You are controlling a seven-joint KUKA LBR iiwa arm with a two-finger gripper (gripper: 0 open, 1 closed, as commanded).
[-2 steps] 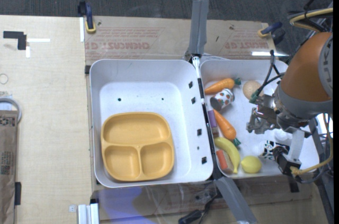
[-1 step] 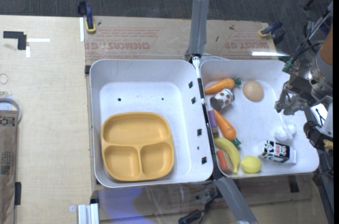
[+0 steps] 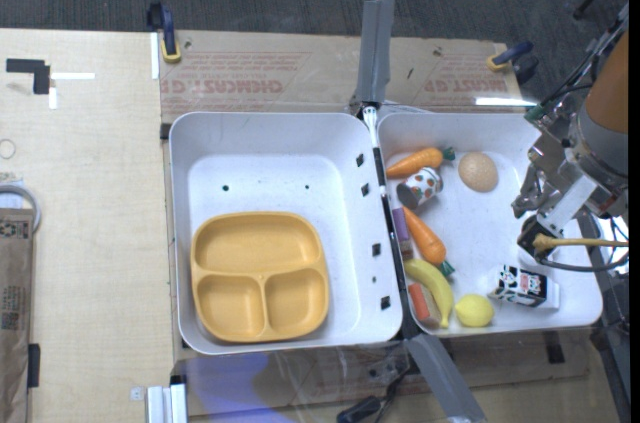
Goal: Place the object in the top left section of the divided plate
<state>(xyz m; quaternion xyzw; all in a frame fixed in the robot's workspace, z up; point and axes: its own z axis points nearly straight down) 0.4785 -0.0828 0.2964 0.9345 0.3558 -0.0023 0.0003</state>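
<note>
Left bin [image 3: 250, 166] holds the yellow plate [image 3: 260, 253], near its front. Hand [image 3: 530, 203] hangs over the right bin [image 3: 495, 236] by its right wall, near the carton [image 3: 520, 285]; can't tell how wide it is. Banana [image 3: 432, 279], carrots [image 3: 415, 161], egg [image 3: 479, 172] and lemon [image 3: 475, 311] also lie in the right bin.

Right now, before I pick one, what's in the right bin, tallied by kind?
Carrots: 2
Banana: 1
Lemon: 1
Egg: 1
Black-and-white carton: 1
Small brown-and-white item: 1
Reddish piece partly under the banana, kind unclear: 1
Total: 8
</note>
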